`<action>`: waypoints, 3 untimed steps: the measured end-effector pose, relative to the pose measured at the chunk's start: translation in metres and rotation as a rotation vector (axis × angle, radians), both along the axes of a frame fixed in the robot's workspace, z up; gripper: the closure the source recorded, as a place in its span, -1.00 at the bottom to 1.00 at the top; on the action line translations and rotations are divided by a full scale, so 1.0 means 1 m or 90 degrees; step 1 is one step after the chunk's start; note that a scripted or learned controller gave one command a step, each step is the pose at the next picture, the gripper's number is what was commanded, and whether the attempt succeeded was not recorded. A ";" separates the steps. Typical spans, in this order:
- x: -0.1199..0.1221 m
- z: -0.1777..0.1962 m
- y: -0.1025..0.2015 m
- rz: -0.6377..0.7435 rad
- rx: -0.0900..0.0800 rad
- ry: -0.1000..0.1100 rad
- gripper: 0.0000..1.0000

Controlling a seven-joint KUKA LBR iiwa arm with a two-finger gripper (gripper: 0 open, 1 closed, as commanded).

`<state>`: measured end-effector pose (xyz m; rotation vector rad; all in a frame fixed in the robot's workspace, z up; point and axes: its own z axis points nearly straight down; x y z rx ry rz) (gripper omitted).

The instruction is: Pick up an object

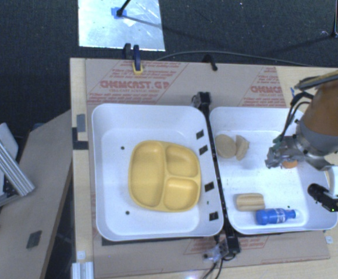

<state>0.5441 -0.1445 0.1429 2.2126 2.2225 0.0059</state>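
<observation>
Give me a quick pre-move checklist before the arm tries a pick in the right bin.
1. Gripper over the right bin: ok, it sits near the bin's right side.
2. Object held between fingers: cannot tell; a small orange thing shows beside the gripper.
3. Blue bottle reachable: ok, lying on its side by the near rim.
4. Tan block free of neighbours: ok, apart from the bottle.
5. Two beige round pieces: not ok for a single pick, they touch.
6. Yellow divided plate: ok, alone in the left bin.
</observation>
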 end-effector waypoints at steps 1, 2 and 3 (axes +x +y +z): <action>-0.001 0.062 0.006 0.000 0.000 -0.001 1.00; 0.000 0.071 0.006 0.000 0.000 0.002 1.00; -0.005 0.064 0.061 0.003 0.002 0.003 1.00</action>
